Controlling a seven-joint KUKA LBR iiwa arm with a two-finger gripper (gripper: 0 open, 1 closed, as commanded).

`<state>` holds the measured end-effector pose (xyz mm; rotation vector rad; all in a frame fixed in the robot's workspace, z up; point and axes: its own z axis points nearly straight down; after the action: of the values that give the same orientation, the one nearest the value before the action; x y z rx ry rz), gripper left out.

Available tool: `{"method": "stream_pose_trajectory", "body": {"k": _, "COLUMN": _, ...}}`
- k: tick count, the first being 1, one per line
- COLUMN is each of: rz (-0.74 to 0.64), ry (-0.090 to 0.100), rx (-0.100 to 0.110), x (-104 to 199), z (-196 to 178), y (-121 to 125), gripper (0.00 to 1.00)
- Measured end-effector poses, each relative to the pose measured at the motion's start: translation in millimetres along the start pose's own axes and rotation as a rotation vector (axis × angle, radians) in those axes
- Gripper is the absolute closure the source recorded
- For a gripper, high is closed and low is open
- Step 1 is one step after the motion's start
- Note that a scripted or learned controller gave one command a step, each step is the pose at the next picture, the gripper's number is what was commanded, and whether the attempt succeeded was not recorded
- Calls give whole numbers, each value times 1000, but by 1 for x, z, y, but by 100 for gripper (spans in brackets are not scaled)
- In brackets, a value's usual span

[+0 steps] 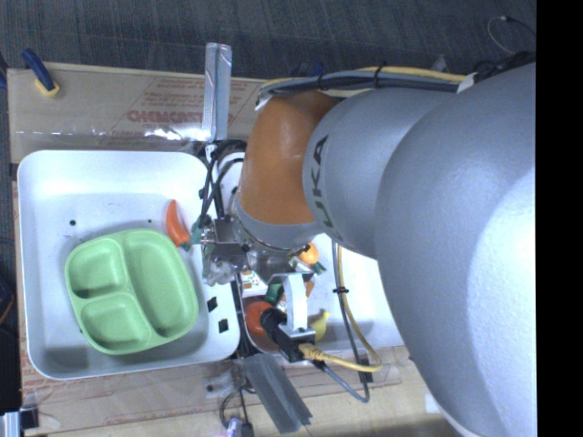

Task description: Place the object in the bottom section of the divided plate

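My claw (219,259) hangs over the seam where the two white bins meet, just past the right wall of the left bin (36,244). My wrist and its cables crowd over it, so I cannot tell whether it is apart or together, and I see nothing held in it.

The green divided plate (132,289) lies flat on the floor of the left bin, a little to the near side. It has one long section on its right and two smaller ones on its left, one far and one near. The orange-red piece (178,224) lies outside the plate, just beyond its far right corner and up against the bin's right wall, close to my claw on its far left side. Two small black chips (217,315) sit on the bin floor between the plate's right rim and the wall, just near of my claw.

My own grey bulk and orange band cover most of the right bin (387,330). Under my wrist I can make out a red round thing (256,318), a yellow thing (317,320) to its right and an orange bit (311,254) farther back, all packed close together.

A grey metal post (218,89) stands at the far edge between the bins, another grey bar (278,394) lies at the near edge, and a blue and yellow tool (38,71) rests on the bench (118,98) at the far left.
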<state>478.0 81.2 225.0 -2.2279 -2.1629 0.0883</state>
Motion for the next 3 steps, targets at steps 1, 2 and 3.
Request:
{"method": "stream_pose_trajectory", "body": {"k": 1, "rz": 0, "ry": 0, "rx": 0, "x": 0, "z": 0, "y": 0, "gripper": 0}}
{"method": "stream_pose_trajectory", "body": {"k": 2, "rz": -9, "ry": -3, "rx": 9, "x": 1, "z": -6, "y": 0, "gripper": 100}}
{"method": "stream_pose_trajectory", "body": {"k": 3, "rz": 88, "ry": 16, "rx": -54, "x": 6, "z": 32, "y": 0, "gripper": 100}}
